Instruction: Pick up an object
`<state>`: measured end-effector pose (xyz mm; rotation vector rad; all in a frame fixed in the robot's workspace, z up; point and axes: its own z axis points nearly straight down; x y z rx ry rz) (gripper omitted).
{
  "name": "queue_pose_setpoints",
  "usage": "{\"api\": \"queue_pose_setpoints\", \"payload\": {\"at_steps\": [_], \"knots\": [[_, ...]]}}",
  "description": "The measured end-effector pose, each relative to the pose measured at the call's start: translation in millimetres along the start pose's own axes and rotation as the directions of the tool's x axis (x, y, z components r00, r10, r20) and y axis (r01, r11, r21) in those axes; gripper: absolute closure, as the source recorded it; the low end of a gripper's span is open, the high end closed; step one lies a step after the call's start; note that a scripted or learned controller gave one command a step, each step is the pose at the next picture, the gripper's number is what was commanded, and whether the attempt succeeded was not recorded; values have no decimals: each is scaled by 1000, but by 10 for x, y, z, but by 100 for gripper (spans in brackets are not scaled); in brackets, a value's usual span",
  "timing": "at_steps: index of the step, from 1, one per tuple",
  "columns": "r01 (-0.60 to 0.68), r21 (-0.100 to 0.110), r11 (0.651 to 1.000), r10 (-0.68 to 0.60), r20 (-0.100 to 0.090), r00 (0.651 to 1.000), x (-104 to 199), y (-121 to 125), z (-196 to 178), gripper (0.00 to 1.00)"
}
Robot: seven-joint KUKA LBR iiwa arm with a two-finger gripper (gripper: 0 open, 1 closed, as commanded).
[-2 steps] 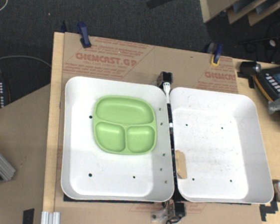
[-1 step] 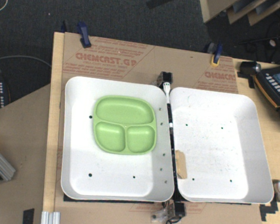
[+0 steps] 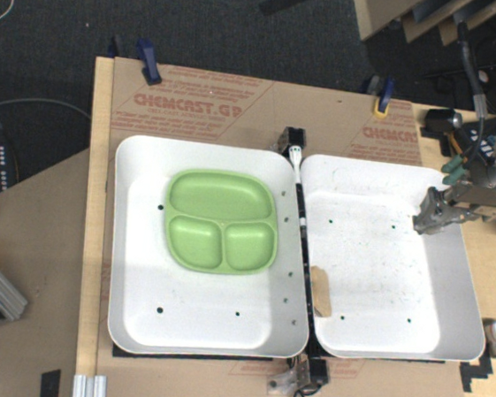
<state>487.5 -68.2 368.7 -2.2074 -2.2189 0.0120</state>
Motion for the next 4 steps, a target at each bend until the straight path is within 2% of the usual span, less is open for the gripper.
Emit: {"api": "queue_pose_setpoints", "payload": {"at_steps": [1, 2, 3, 4], "knots": [[8, -9, 1000, -8, 0, 1000, 1075, -81, 96, 100], [1, -9, 1000, -1, 2, 1000, 1587, -77, 145, 100], [2, -18, 1000, -2, 0, 1000, 2185, -72, -72, 100], [-10, -4, 1000, 10, 5, 1000, 1776, -65, 692, 100]]}}
